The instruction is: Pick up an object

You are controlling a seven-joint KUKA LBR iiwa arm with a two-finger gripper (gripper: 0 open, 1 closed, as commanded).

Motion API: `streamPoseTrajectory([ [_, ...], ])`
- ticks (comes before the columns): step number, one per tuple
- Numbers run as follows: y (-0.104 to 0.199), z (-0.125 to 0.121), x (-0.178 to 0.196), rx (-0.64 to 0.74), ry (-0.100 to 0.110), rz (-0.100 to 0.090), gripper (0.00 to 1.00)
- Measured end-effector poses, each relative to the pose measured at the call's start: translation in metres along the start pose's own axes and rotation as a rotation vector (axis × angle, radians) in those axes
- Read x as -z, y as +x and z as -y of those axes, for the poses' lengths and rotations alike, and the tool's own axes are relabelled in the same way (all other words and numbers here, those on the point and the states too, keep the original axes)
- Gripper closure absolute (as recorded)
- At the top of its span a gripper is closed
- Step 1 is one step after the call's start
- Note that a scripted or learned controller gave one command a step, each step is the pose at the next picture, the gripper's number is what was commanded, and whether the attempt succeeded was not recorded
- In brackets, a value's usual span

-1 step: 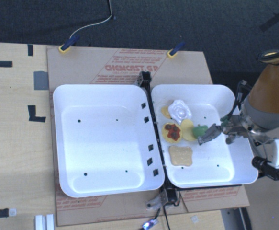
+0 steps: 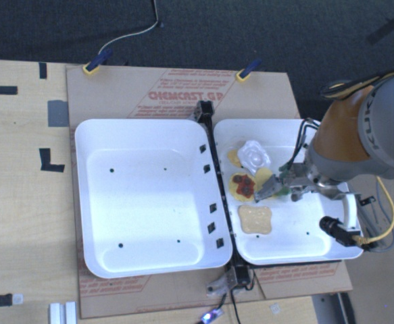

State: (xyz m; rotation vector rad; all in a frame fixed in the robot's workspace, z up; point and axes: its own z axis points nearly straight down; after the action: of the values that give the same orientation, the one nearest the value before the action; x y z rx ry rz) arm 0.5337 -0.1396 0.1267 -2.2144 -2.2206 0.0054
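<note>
A pale wooden bench (image 2: pixel 21 201) marked with black tape shapes carries a brown cardboard sheet (image 2: pixel 183 93) printed with red lettering, clipped at its far edge by two blue-and-yellow clamps (image 2: pixel 96 62). Beyond the bench lies dark blue-grey carpet (image 2: pixel 251 19), crossed by a thin white cable (image 2: pixel 149 19). Two shallow white plastic bins sit side by side on the cardboard, joined by a black divider strip (image 2: pixel 213 181). The left bin (image 2: pixel 142 194) shows bare white floor with a few small dark dots. The right bin (image 2: pixel 298 238) holds a cluster of small objects near its left wall: a crumpled clear plastic piece (image 2: pixel 254 156), a flat yellow item with a red object on it (image 2: pixel 243 185), and a tan, bread-like square (image 2: pixel 255 219) nearer the front. The grey arm with its orange band (image 2: pixel 342 137) reaches in from the right, wrist low over the right bin. Its dark two-finger gripper (image 2: pixel 267 189) points left, tips just beside the yellow and red item; whether it is spread or closed cannot be told, and nothing is visibly held.
</note>
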Motion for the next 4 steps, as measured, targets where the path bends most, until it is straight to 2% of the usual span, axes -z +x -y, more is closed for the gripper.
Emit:
streamPoseTrajectory([
  [1, 0.002, -0.059, -0.04, -0.001, -0.01, 0.006, 0.0],
  [2, 0.006, -0.061, -0.025, -0.001, -0.017, -0.002, 1.0],
  [3, 0.02, -0.014, -0.033, -0.007, -0.034, 0.01, 1.0],
  [4, 0.039, 0.044, -0.037, -0.005, -0.024, 0.006, 1.0],
])
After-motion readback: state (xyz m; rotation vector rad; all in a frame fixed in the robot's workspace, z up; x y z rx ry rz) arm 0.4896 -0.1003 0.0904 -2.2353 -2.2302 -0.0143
